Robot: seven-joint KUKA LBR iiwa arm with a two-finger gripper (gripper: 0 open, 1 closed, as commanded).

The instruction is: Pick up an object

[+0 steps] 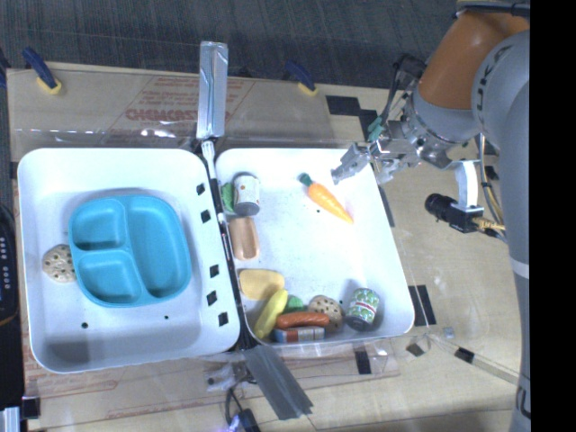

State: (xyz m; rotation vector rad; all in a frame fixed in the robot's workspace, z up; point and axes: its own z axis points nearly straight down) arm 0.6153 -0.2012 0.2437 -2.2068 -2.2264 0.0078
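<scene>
Lying across the lower frame, a pale wooden bench [450,277] with dark carpeted floor [135,7] above it; blue clamps [43,70] gripping its upper edge.

Sitting side by side, two shallow white bins. Left bin [54,331]: holding a glossy blue divided tray [130,248] with rounded corners, plus a speckled cookie [58,263] touching the tray's left side.

Right bin [378,268]: carrying an orange toy carrot [326,200] with a green top at upper centre, tilted. Along the left wall, a small can [245,193] and, just below it, a tan bread-like piece [244,238]. Clustering at the bottom edge, a yellow wedge [260,283], a yellow banana [270,312], a red-orange sausage [301,319], a second cookie [326,308] and a green-and-white can [364,305].

Reaching in from the upper right, the grey arm with its orange band [459,48]; gripper [346,170] hovering over the right bin's upper right corner, just beside the carrot's right. Jaws holding nothing visible; opening width impossible to tell.
</scene>
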